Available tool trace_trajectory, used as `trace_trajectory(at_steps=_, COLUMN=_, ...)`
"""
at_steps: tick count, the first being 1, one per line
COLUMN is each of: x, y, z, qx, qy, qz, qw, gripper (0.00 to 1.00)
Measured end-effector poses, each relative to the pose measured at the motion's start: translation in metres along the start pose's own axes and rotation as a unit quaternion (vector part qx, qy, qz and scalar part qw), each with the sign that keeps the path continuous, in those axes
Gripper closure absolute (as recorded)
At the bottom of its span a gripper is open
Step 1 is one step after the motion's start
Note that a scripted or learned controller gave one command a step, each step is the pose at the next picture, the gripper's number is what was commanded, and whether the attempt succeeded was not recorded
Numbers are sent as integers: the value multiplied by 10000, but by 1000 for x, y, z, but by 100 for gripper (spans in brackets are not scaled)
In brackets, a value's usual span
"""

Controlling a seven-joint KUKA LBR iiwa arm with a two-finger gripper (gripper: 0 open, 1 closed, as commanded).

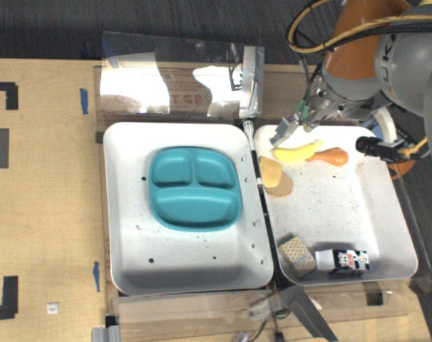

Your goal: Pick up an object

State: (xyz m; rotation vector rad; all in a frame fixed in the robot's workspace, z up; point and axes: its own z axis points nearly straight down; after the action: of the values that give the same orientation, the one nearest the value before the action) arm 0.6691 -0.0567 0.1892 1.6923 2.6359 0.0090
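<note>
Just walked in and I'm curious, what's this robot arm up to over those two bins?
The arm's gripper is down at the far edge of the right bin, right above a banana with a carrot beside it. Nothing shows between its fingers, so nothing is picked up yet. A tan piece, a small box and a carton also lie there. The left bin holds a teal tray.

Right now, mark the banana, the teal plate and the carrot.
banana (297, 152), camera view, middle of its yellow body.
teal plate (195, 189), camera view, ridge between its compartments.
carrot (329, 157), camera view, middle of its orange body.
</note>
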Motion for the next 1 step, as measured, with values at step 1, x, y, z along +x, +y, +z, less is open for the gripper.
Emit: trace_trajectory(at_steps=1, x=-25, y=-51, z=89, qx=32, qy=16, qz=-692, qw=9976, gripper=0)
